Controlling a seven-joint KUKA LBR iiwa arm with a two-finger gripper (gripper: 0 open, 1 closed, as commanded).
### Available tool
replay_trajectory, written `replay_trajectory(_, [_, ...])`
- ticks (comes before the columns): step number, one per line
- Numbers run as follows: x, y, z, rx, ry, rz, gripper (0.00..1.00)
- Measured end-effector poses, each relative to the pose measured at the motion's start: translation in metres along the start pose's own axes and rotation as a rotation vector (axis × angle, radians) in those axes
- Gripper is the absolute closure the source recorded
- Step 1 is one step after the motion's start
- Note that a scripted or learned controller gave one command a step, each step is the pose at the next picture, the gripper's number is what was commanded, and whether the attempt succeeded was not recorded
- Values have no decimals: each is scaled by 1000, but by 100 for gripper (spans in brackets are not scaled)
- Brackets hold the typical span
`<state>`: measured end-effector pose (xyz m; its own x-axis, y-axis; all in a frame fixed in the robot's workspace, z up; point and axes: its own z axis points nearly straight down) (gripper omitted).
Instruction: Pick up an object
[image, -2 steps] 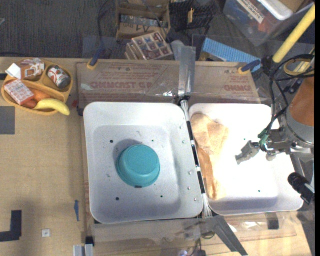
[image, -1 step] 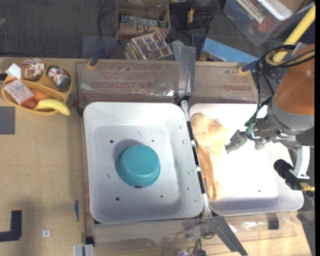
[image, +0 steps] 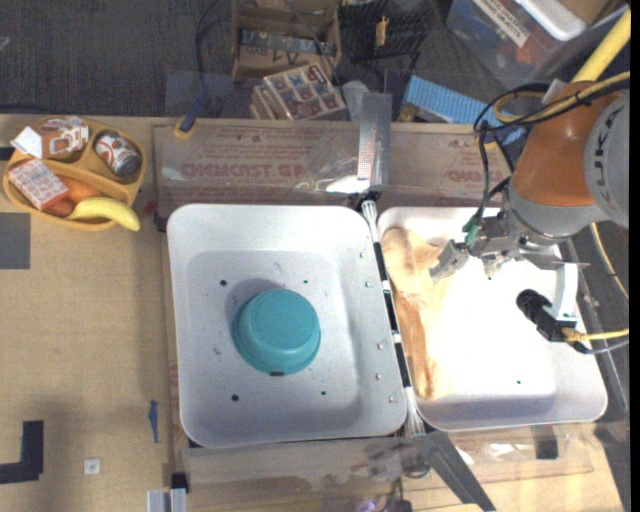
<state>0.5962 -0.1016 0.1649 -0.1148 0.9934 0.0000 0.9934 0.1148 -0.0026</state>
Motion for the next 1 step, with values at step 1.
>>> replay_trajectory(1, [-14, 71, 77, -2, 1, -244, 0])
